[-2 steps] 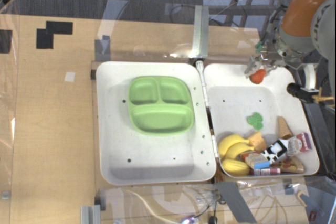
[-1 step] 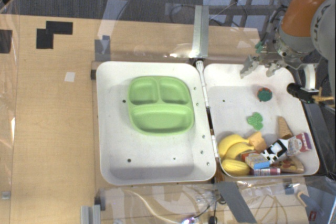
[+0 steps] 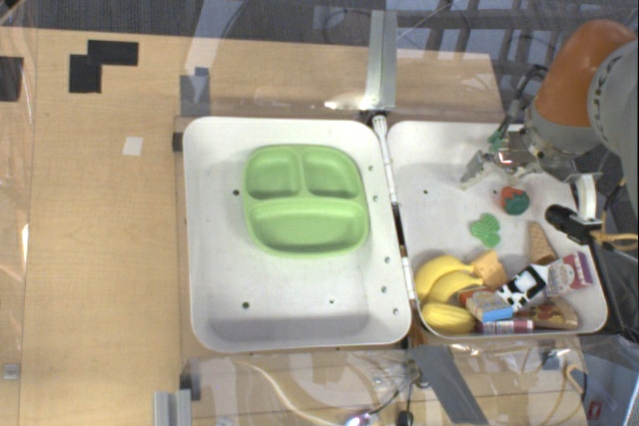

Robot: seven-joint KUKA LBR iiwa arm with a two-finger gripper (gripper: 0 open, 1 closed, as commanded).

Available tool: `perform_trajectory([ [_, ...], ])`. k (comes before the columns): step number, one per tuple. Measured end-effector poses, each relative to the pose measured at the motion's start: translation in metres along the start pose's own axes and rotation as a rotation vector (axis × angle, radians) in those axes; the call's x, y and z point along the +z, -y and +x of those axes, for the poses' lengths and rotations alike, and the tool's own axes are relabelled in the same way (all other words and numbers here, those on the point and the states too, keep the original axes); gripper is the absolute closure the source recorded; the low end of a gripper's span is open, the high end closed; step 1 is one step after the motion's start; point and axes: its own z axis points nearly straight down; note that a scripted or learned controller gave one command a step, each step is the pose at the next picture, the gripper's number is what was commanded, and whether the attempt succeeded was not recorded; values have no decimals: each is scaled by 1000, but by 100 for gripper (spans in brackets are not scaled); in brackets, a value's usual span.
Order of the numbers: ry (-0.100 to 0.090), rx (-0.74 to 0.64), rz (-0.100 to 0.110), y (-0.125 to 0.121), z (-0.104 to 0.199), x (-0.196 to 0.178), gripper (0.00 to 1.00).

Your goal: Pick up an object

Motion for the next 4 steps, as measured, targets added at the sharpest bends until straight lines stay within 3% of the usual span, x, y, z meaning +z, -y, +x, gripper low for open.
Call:
perform_trajectory([
  [1,-1,265,2,-7,-1,1,0],
  [2,-1,201,-2,56,16,-2,0],
  [3,0,372,4,38,14,-71,0],
  [4,0,123,-4,69,10,-2,0],
])
